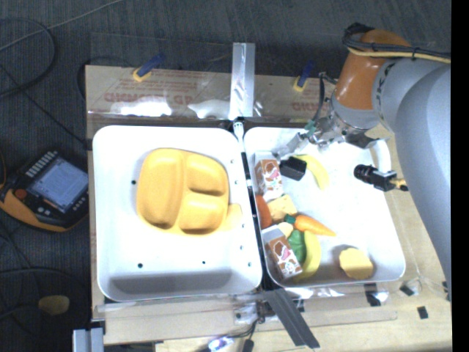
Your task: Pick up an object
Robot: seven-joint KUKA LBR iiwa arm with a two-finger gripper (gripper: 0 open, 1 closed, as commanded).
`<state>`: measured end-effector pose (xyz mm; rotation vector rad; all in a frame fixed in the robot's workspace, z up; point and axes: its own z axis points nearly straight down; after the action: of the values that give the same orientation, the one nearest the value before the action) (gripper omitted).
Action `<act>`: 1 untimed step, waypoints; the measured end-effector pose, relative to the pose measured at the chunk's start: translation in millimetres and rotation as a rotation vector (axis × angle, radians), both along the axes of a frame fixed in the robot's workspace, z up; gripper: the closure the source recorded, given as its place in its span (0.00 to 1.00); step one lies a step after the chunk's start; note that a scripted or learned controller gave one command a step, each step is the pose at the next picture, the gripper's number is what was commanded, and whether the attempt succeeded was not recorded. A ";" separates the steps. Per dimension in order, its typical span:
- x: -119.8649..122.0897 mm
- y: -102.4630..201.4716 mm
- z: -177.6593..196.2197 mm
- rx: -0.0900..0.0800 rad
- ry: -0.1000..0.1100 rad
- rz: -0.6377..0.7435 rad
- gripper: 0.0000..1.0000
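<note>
The right bin (387,222) holds several toy foods. A pale yellow banana piece (319,173) lies near its top, and a brown-and-white carton (268,178) stands by the left wall. Further down lie an orange carrot (314,226), a second carton (284,254) and a yellow block (355,262). My gripper (287,160) hangs low over the bin's upper left part, just left of the banana piece and above the first carton. Its fingers stand apart, open, with nothing between them.
A large yellow divided dish (182,189) fills much of the left bin (102,218). A black fitting (374,174) juts out at the right bin's right edge. The grey arm with its orange band (363,75) crosses the top right. A handheld pendant (53,189) lies on the floor at left.
</note>
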<state>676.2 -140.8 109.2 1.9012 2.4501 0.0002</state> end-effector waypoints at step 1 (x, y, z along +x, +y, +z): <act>-7.7 25.7 65.8 0.024 0.032 -0.161 0.00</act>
<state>668.5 -115.1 175.0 2.1193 2.3186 -0.0051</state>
